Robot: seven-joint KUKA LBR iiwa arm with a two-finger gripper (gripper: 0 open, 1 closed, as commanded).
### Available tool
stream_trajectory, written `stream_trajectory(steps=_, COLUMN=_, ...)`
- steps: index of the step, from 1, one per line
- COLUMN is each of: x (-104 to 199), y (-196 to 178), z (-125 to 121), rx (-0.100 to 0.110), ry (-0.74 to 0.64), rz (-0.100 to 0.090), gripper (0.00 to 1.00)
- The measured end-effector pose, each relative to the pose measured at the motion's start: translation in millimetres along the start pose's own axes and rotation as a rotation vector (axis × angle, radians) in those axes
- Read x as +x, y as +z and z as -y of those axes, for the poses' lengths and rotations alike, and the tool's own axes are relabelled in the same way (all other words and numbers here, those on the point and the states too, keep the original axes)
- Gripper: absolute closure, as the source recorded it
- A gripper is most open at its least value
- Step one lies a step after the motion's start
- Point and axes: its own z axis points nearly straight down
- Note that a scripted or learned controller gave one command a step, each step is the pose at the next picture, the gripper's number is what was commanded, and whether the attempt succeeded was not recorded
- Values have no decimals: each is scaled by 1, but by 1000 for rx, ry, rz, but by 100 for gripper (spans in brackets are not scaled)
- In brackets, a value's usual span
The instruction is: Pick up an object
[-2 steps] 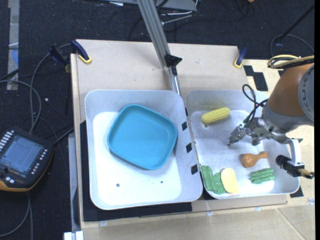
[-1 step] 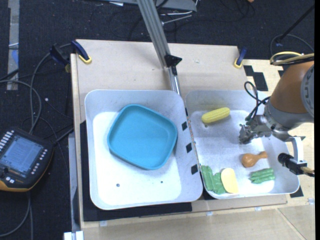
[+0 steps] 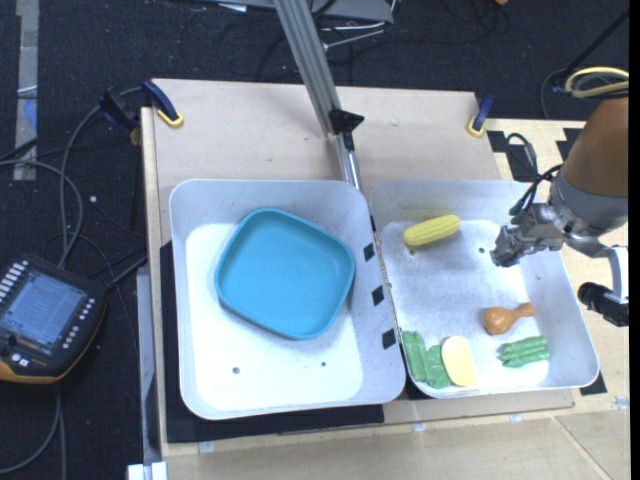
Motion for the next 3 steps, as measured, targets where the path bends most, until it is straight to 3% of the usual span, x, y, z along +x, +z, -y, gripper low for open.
stream_trajectory(steps=1, x=3, y=-62, z=-1, rx=0, ry=0, rz=0, gripper=100)
stream_trajectory(steps=2, x=2, y=-88, z=-2, rx=3, ry=0, rz=-1, gripper=100)
stream_trajectory(steps=3, x=57, y=-75, z=-1, rx=6, ry=-4, rz=-3, gripper=100)
